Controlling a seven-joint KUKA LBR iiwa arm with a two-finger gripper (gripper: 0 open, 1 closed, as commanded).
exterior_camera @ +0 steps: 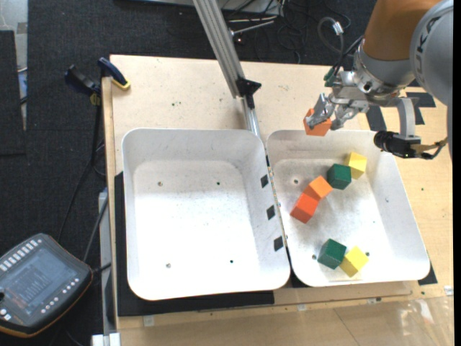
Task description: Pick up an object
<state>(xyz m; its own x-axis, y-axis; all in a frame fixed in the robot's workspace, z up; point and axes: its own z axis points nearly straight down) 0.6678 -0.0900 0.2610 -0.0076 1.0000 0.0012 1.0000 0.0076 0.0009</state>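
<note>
My gripper hangs above the far edge of the right bin, shut on an orange block held between its fingers, clear of the bin floor. Several blocks lie in that bin: an orange one touching a red-orange one near the middle, a dark green one beside a yellow one further back, and a green one next to a yellow one near the front.
The left bin sits beside the right one, their rims meeting at the centre. A slanted metal pole runs from the top down to the bins' far junction. A teach pendant lies at the lower left.
</note>
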